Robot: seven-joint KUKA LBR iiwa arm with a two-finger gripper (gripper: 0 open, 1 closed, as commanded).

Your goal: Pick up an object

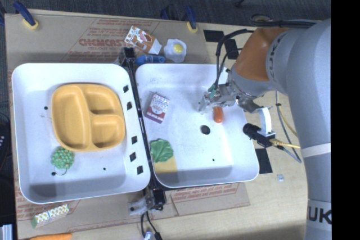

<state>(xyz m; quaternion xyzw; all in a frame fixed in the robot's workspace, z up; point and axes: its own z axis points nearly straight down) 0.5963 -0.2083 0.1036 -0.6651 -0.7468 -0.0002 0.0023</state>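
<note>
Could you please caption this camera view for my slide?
Gripper poised over an orange carrot in the right bin.

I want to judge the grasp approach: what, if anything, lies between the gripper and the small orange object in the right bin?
Nothing visible: the gripper hangs right above the orange object, with bare bin floor around it.
</note>
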